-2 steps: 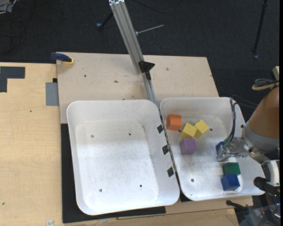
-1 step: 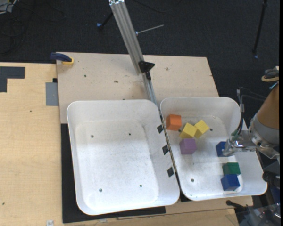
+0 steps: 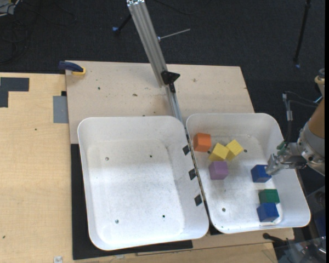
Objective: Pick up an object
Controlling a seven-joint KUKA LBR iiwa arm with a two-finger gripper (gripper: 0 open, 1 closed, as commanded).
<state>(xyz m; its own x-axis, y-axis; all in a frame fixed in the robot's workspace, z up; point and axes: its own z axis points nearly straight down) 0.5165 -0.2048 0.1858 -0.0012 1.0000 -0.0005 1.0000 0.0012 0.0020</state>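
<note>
Jaws on my gripper (image 3: 272, 165) sit low at the right edge of the right bin (image 3: 238, 119), just beside the nearer-to-centre blue cube (image 3: 259, 173) and perhaps brushing its upper right corner; from this slanted view I cannot tell how far apart they stand, and I see nothing held between them.

That blue cube looks like my likeliest target. It lies toward the right side of the right bin, apart from the others. Nearer to me sit a green cube (image 3: 269, 195) and a second blue cube (image 3: 267, 211), almost touching each other. Further left, a purple cube (image 3: 218, 169) sits close under two yellow blocks (image 3: 226, 150), with an orange cube (image 3: 202, 142) at the far left of that group, close to the bin's dividing wall. The left bin (image 3: 93, 130) rests alongside on the tabletop (image 3: 22, 163).

I judge these blocks to be light, rigid pieces, foam or painted wood, with flat faces that should grip well without crushing. I would want the jaws squared to two opposite flat sides of the blue cube, centred on it and low enough to catch its middle, not a corner, since a corner pinch on something this light could flick it away across the smooth bin floor.
</note>
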